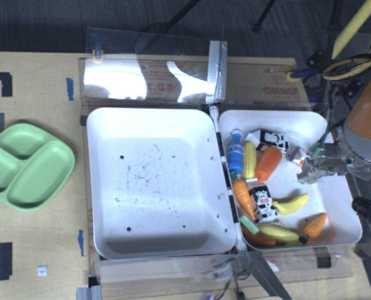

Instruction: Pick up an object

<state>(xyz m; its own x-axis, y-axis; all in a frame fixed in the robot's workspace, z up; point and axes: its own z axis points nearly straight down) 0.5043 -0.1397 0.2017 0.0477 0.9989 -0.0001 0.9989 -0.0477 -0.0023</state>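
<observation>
The right bin [298, 122] holds a heap of toy foods: a blue bottle [235, 155], a corn cob [250, 159], an orange-red pepper [268, 162], a carrot [243, 195], a black-and-white toy [263, 203], two bananas [292, 204] [278, 232] and an orange piece [315, 225]. My gripper [305, 166] hangs over the right part of this bin, right of the pepper and above the upper banana. Nothing shows between its fingers, and their spread is unclear.
The left bin [154, 180] has a scuffed white floor. A green divided plate [26, 165] lies on the bench at the far left. A clear panel [151, 74] stands behind the bins. Cables and the arm's body [360, 130] crowd the right side.
</observation>
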